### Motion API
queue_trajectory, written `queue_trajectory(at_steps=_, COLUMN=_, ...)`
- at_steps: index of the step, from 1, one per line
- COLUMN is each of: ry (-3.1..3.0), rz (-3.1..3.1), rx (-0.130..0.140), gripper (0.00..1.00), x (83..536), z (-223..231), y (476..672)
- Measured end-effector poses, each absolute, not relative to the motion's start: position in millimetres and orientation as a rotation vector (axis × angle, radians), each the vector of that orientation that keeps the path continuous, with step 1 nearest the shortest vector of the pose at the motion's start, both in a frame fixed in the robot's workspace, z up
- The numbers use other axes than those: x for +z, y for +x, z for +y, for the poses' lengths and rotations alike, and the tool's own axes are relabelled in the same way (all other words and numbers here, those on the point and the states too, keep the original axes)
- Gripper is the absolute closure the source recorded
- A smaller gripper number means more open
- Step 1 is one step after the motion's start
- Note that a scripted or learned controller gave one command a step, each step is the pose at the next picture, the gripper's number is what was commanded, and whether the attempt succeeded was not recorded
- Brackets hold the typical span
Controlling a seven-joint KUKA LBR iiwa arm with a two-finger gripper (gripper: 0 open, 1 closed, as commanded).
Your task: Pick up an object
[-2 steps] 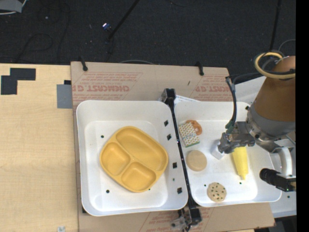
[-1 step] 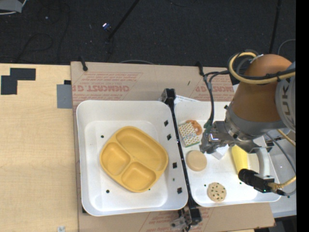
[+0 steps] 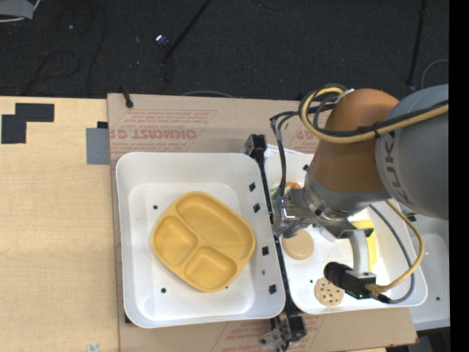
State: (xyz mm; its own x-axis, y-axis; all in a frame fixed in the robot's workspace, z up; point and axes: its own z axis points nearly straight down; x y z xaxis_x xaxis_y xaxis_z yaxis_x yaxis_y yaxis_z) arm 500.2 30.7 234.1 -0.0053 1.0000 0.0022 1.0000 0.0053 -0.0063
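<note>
Arm (image 3: 366, 160) over right bin (image 3: 410, 299) (yellow tray (image 3: 203, 240) lies left)

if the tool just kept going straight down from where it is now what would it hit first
Probably the round tan disc on the floor of the right white bin, which lies just under the arm's wrist. The tool itself is hidden beneath the arm, and depth is unclear, so this is a guess.

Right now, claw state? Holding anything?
Claw: cannot be told. The arm hangs over the right bin and hides it; nothing is seen held.
</note>
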Motion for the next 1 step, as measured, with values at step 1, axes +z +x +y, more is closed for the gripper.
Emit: queue_trajectory(at_steps=1, ry=-2.213, rz=-2.223, rx=0.006, gripper=1.0, x=220.5, z=80.0, y=492.7)
